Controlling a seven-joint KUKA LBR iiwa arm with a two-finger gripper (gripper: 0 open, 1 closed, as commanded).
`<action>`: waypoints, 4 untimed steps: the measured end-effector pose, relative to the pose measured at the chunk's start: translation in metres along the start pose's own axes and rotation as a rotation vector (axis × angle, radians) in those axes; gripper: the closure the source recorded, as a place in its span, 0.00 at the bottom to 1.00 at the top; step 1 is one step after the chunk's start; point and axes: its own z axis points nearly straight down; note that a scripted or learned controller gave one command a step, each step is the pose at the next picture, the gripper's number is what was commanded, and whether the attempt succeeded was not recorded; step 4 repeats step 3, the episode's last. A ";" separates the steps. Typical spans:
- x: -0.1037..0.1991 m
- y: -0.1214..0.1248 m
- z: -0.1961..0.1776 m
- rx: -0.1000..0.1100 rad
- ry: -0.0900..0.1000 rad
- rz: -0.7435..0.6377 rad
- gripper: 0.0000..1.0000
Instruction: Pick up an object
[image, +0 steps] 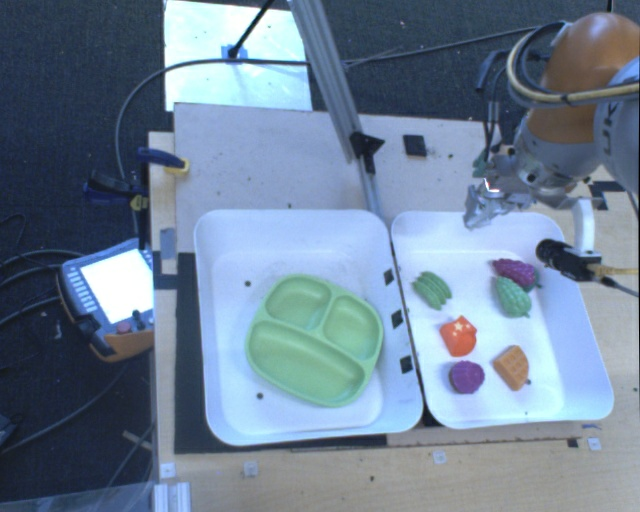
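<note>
The right bin (560, 400) holds several toy foods: a dark green ridged piece (432, 289), a red piece (458, 335), a purple round piece (466, 377), an orange wedge (511, 367), a light green piece (512, 297) and a purple cluster (514, 270). My gripper (484, 214) hangs over the far edge of the right bin, above and behind the dark green piece. Nothing shows between its fingers, and their spacing is too small to make out.
The left bin (225, 300) carries a light green divided plate (315, 340). A grey pole (335, 90) slants across the board behind the bins. A teach pendant (108, 295) and cables lie on the floor at the left.
</note>
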 end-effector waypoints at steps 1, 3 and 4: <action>0.055 -0.012 0.011 0.001 0.000 -0.001 1.00; 0.145 -0.038 0.009 0.002 0.000 0.000 1.00; 0.145 -0.038 0.009 0.002 0.000 0.000 1.00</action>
